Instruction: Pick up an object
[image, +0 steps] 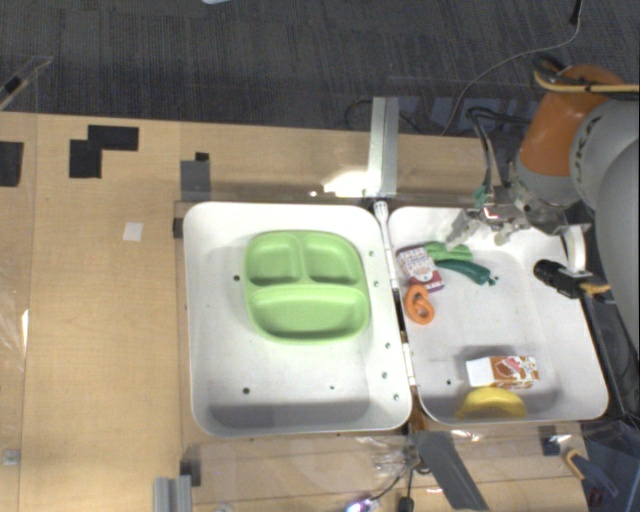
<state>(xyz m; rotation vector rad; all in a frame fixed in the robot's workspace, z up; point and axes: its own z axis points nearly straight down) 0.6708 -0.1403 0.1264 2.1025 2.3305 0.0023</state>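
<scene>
Two bins: pincer (487, 222) at upper right, finger state unclear, hovering near green toy (462, 262) in right bin (560, 340).

My right-hand white bin (590, 350) holds five small things I could pick up. A green toy (462, 262) lies flat near the far wall, stretched sideways. Just to its left sits a small red and white packet (416, 265). Just in front of that, by the left wall, lies an orange ring-shaped piece (419, 304). Well apart, near the front wall, a small red and white carton (503, 371) lies on its side, touching a yellow banana (490, 402) in front of it.
</scene>
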